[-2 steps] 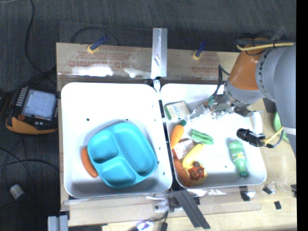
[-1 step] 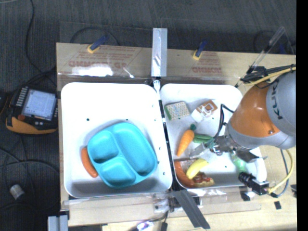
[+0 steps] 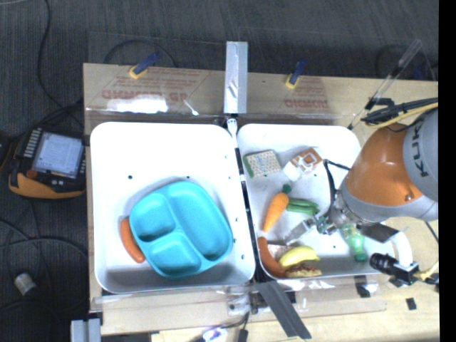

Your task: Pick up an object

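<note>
The right bin [image 3: 342, 137] holds a carrot [image 3: 276, 211], a green pod-shaped toy [image 3: 303, 206], a banana [image 3: 298, 255], a brown sausage [image 3: 266, 256], a checkered green-and-white block [image 3: 262, 164], a white-and-orange box [image 3: 305, 161] and a green bottle [image 3: 355, 241]. My gripper [image 3: 308, 227] reaches in from the right and hangs low over the bin's middle. It is just below the green pod, right of the carrot and above the banana. Nothing can be seen held in it. The arm's orange band [image 3: 381, 173] covers the bin's right side.
In the left bin [image 3: 107, 141] lies a blue divided plate [image 3: 182, 226], with an orange-red sausage [image 3: 130, 239] against its left edge. A metal divider post [image 3: 236, 77] stands between the bins at the back. Cables and a handheld device [image 3: 53, 159] lie on the floor at left.
</note>
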Controlling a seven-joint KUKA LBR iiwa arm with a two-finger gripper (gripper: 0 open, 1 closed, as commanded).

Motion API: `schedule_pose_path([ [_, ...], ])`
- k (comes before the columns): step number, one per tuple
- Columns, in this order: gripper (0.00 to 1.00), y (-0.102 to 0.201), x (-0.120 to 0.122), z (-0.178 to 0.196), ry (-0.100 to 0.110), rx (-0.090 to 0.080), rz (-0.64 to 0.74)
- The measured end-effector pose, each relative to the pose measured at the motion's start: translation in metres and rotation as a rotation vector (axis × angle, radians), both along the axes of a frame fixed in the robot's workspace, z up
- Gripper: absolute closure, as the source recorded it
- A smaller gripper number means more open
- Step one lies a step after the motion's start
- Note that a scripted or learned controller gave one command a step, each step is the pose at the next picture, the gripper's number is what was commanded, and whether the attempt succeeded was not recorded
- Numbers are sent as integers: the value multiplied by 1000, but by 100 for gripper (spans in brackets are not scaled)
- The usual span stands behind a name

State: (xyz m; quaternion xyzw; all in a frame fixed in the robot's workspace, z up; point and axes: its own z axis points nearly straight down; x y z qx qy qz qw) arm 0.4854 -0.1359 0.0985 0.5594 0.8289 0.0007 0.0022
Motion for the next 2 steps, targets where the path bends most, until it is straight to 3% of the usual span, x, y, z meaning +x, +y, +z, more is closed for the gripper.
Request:
schedule_pose_path([
  [1, 0, 30, 97, -8, -8, -5, 259],
  [2, 0, 5, 97, 71, 3, 1, 320],
])
